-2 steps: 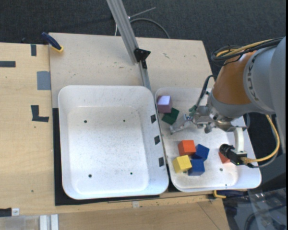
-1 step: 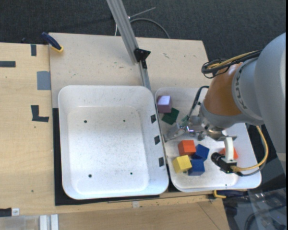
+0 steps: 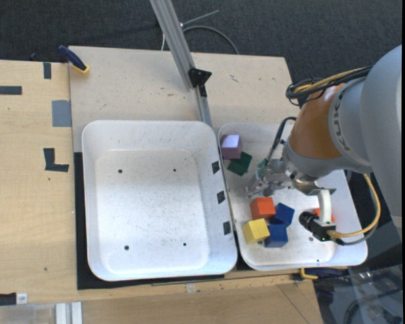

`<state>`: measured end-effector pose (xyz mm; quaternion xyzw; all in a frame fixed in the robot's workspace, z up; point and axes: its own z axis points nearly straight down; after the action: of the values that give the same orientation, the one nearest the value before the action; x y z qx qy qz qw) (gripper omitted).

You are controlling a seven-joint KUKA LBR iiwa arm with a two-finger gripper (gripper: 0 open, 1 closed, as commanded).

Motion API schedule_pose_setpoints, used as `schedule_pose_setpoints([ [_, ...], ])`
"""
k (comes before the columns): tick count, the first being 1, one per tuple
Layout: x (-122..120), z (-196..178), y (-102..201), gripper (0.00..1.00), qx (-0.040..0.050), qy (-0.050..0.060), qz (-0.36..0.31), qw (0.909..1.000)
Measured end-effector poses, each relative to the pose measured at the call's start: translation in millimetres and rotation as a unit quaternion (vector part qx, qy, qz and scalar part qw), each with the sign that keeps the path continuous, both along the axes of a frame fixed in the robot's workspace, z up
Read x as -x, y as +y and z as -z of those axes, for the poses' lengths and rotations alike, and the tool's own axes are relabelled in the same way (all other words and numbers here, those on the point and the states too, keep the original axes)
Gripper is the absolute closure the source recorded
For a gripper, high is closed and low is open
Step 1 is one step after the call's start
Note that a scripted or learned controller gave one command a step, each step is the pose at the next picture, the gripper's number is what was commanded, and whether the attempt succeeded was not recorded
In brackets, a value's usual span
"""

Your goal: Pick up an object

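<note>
The gripper [image 3: 264,181] was found low in the right bin [image 3: 347,248], just above the orange cube [image 3: 262,207]. Nothing was seen held, and whether it was open or closed could not be told. It was judged to be placed so for a descent on that cube. Around the orange cube were noted two blue cubes [image 3: 279,223] and a yellow cube [image 3: 256,231] below, a green block [image 3: 240,163] and a lilac cube [image 3: 230,143] above. The left bin [image 3: 148,201] was noted beside.

Lilac block [image 3: 230,142], green block [image 3: 240,163], orange block [image 3: 262,207], yellow block [image 3: 256,231] — white bins [image 3: 94,137]
</note>
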<state>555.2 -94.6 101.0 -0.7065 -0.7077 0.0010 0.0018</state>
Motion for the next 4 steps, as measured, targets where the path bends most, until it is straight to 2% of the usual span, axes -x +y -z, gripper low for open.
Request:
schedule_pose_setpoints([
  [2,-4.3,-124.2,7.1,1.0,0.0009,-0.005,0.0,1.0],
  [3,-4.5,-126.3,7.4,1.0,0.0006,-0.002,0.0,1.0],
  [4,1.4,-137.3,61.5,1.0,-0.0005,-0.002,-0.002,1.0],
])
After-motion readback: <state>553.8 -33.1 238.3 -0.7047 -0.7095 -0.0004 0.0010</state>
